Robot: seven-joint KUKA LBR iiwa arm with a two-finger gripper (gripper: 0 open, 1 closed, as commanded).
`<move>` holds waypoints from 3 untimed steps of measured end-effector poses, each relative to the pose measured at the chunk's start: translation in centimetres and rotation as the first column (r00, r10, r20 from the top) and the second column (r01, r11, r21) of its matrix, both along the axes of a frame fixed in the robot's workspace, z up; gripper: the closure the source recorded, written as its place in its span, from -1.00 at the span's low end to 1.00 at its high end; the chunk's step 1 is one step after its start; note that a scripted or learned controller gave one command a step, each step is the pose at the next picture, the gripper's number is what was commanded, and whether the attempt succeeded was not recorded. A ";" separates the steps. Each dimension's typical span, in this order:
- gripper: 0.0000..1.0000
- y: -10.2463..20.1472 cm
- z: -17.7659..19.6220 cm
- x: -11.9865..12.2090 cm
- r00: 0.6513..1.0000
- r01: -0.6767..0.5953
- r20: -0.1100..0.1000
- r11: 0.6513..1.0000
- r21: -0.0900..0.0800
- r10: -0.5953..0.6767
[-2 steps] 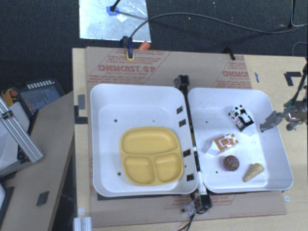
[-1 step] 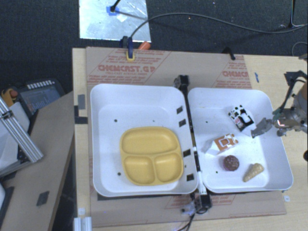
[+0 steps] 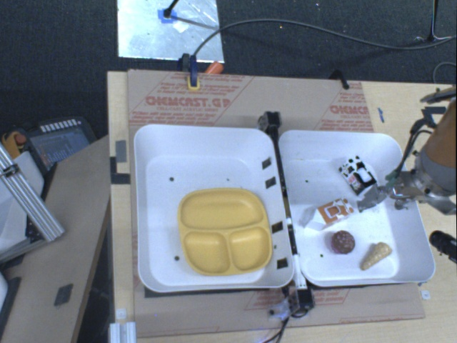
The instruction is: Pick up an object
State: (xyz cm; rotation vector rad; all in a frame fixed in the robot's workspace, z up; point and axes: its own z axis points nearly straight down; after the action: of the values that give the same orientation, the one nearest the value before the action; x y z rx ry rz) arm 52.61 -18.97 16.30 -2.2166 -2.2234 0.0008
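Grey arm's gripper [image 3: 377,196] low over the right shallow white bin [image 3: 407,263], near its right side; can't tell its state. Just beside it, a black-and-white patterned block [image 3: 355,174] and an orange-and-white flat packet [image 3: 334,211]. Nearer the front, a dark red round ball [image 3: 343,242] and a tan cone-shaped piece [image 3: 375,255]. Left white bin [image 3: 153,191] holds a yellow three-compartment plastic plate [image 3: 223,229].

grey arm [image 3: 437,168], orange band above wrist, dark cable alongside; metallic grey gripper [image 3: 377,196].
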 end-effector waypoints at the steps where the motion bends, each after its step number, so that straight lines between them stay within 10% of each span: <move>1: -1.00 -0.4 -4.4 -0.5 1.000 0.002 0.001 1.000 -0.001 -0.002; 2: 1.00 -0.4 -3.1 -0.4 1.000 0.002 0.004 1.000 -0.002 -0.002; 3: 1.00 -0.9 1.9 -1.2 1.000 0.004 0.007 1.000 -0.003 -0.004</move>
State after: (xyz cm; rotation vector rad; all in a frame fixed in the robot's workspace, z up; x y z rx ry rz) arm 51.45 -19.84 18.22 -2.2259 -2.2237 -0.0033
